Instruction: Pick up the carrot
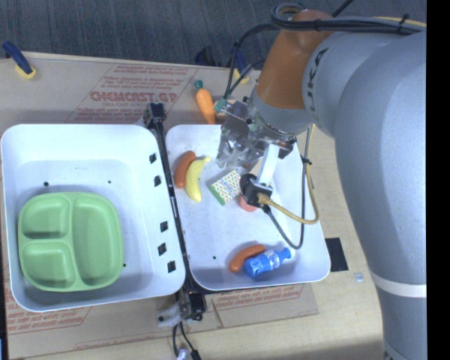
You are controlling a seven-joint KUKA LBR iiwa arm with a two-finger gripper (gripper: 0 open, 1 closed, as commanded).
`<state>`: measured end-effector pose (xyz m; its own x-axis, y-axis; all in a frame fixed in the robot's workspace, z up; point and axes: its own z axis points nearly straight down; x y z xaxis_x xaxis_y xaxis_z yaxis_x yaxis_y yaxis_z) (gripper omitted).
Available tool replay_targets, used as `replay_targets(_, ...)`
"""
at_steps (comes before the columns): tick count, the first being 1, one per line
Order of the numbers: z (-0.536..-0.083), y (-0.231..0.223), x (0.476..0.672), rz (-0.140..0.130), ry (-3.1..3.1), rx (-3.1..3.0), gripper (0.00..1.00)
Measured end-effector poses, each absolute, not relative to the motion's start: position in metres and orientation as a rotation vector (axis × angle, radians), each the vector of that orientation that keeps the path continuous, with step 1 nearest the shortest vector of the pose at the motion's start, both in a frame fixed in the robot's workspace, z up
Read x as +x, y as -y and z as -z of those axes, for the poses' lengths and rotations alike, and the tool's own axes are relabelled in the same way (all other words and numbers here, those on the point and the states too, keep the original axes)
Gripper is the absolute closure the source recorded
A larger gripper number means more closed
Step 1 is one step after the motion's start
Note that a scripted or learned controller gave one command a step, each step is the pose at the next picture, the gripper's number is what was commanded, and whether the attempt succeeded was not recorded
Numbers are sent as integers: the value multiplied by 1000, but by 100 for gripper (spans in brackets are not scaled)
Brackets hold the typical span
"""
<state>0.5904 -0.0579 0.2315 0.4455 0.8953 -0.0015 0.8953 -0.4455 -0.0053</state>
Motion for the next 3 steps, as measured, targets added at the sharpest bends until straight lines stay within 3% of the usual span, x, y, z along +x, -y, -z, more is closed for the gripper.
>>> replay_targets(1, -319, 36, 600, -4, 1456, -2781, 100)
replay_targets(2, -312, -19, 656, -4, 1796, -2575, 100)
replay_targets(3, -302, 42, 653, -8, 1568, -2718, 100)
